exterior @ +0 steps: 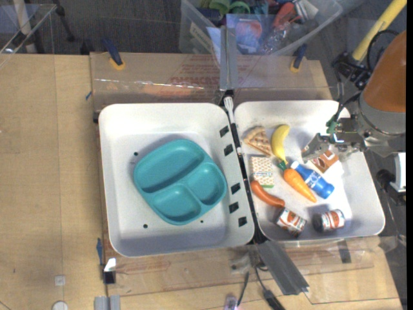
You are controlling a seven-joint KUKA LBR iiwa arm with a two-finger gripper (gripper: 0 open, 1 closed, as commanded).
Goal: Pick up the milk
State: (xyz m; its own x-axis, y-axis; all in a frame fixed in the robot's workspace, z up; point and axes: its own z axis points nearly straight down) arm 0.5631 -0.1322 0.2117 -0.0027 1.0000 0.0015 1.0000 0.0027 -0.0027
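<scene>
milk, by my reckoning, is the small white plastic bottle with a blue label. it lies on its side in the right-hand shallow white bin, touching the orange plastic carrot along one flank and sitting just below the little brown and white carton. my gripper hangs over that carton, near the bottle but not on it. whether it is parted or clenched i cannot tell, since the metal there blurs into the carton. i judge the bottle light, hollow and stiff, a toy with smooth rounded sides that may roll or squirt out under a pinch. so i would take it across the middle of its body, crosswise to its long axis, on the side clear of the carrot. its cap end is too small to make out and the label cannot be read, so the carton could be the milk instead. my arm's orange band is cut off at the picture's edge.
</scene>
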